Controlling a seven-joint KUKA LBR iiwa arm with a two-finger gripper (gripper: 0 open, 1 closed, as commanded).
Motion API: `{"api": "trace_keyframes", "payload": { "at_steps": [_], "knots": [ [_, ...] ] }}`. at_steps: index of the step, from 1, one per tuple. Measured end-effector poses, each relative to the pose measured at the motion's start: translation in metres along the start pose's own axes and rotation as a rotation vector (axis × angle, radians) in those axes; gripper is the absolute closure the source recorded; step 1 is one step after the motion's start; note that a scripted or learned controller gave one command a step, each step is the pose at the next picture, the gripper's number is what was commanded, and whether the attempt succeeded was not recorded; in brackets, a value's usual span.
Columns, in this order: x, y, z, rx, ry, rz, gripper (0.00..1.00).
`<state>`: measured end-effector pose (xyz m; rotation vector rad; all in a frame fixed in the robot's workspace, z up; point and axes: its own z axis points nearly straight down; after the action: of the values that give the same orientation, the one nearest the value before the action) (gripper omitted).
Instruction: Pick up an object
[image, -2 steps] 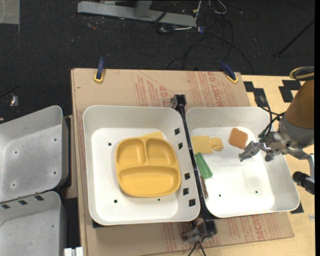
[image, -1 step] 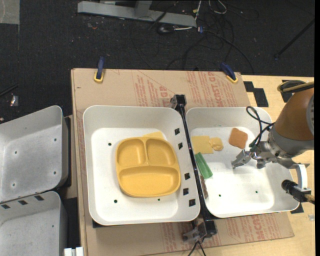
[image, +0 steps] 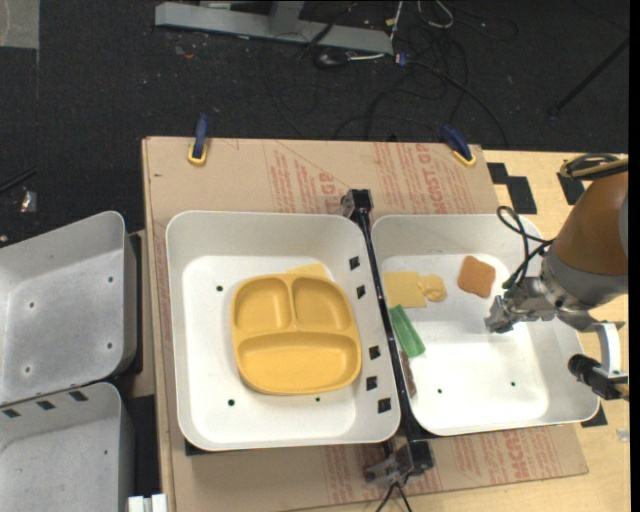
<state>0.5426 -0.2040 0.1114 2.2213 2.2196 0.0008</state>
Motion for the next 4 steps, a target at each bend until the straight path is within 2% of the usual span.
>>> {"api": "trace_keyframes", "payload": {
  "at_steps": [2,3,4],
  "knots": [
    [0.008,0.009,-0.114,-0.006,-0.002,-0.004,1.0],
    [0.008,0.01,-0.142,-0.003,-0.001,-0.004,1.0],
    [0.072,0.016,-0.137,0.002,0.003,-0.009,1.0]
  ]
}}
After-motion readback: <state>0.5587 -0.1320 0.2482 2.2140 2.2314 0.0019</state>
